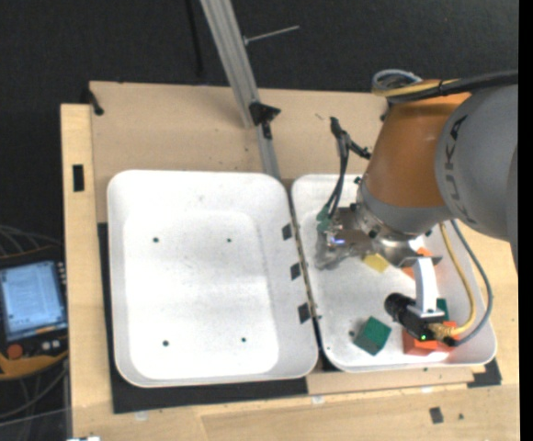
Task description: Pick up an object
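Since the fat grey-and-orange wrist is parked right over it, I honestly can't tell if the claw (334, 243) is open or closed, or whether it's got anything. It sits low in the right bin (342, 294), tucked close to that bin's left wall.

Nearest candidate is a small yellow piece (375, 264), just beside the claw and half hidden under the wrist. Too little of it shows to guess the shape.

Further toward the front of the bin there's a green block (371, 335), lying apart from everything else with bare white floor around it. If I had to bet, that's the easy one: looks like a light, stiff little chunk with flat faces, so pinch it across two opposite sides and it shouldn't squish or slip much. It's tipped at an angle to the bin walls, so the claw would want turning to match.

There's also an orange bit (429, 343) near the front right corner, too cluttered to read.

Left bin (202, 274) has nothing to grab, just specks. Both sit on the plywood counter (175, 127).
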`<action>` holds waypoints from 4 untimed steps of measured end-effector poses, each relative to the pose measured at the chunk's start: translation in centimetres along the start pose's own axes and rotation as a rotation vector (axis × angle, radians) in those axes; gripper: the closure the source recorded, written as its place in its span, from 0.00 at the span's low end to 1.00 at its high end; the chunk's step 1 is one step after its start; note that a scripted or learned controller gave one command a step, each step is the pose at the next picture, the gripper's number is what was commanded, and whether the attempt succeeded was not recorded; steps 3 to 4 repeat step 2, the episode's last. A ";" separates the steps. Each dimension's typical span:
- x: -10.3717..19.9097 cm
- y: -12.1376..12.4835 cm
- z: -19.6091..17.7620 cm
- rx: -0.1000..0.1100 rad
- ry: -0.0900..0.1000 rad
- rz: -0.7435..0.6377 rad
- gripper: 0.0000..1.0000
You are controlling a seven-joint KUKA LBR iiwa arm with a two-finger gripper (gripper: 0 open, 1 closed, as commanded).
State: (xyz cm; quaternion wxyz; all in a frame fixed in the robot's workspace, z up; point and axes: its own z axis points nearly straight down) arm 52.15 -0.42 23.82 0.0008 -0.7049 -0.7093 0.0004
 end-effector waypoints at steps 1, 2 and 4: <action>5.9 -0.4 0.9 0.000 0.001 -0.001 1.00; 9.9 -0.3 0.8 -0.001 0.001 -0.001 1.00; 9.9 -0.3 0.8 -0.001 0.001 -0.001 1.00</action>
